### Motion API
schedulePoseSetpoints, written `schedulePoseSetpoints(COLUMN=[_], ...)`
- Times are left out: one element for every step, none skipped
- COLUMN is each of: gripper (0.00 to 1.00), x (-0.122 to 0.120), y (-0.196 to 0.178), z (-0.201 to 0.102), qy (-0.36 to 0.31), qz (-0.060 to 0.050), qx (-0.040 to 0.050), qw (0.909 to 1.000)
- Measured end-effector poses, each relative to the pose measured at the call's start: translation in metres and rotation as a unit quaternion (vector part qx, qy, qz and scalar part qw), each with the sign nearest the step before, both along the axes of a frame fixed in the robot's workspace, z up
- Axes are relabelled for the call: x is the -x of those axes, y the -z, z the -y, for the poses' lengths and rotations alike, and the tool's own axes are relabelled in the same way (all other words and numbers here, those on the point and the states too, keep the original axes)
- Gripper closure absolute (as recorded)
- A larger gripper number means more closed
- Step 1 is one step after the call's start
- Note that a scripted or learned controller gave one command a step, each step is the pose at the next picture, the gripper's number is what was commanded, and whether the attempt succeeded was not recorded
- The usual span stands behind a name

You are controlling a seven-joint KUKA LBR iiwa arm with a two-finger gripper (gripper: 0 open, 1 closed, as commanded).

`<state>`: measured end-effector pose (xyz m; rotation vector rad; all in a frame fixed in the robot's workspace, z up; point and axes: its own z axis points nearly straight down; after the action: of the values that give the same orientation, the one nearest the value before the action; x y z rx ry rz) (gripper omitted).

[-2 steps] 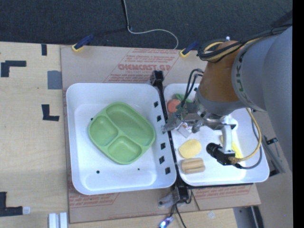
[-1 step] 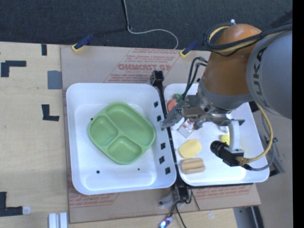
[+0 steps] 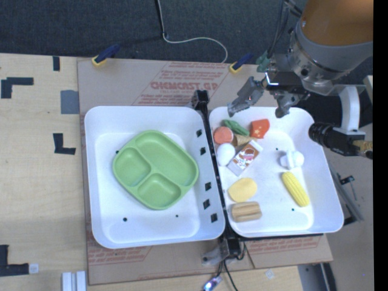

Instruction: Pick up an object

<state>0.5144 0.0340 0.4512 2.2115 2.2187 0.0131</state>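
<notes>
My gripper [image 3: 262, 102] hangs open above the back of the right bin [image 3: 321, 180], its two grey fingers spread apart with nothing between them. Just below it lie a red strawberry-like piece [image 3: 259, 127], a green pod [image 3: 235, 127] and an orange ball [image 3: 223, 135]. Further forward sit a white egg [image 3: 225, 154], a small red-and-white packet [image 3: 245, 157], a yellow lemon-shaped piece [image 3: 242, 189], a brown bread roll [image 3: 245, 211], a corn cob [image 3: 296, 188] and a small white object [image 3: 291, 159].
The left bin [image 3: 100, 162] holds a green divided plate [image 3: 156, 169]. A black clip strip [image 3: 206, 162] runs along the seam between the bins. A white cable [image 3: 188, 40] lies on the dark cloth behind. The arm's body [image 3: 336, 29] looms over the back right corner.
</notes>
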Motion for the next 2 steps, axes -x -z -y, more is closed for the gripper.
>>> schedulePoseSetpoints(gripper=[0.00,1.00], x=[0.032,0.030], y=[0.064,0.052], z=[-0.071,-0.068], qy=[-0.003,-0.001], qz=[-0.011,-0.010], qx=[0.0005,0.0022], qw=[0.9999,0.9999])
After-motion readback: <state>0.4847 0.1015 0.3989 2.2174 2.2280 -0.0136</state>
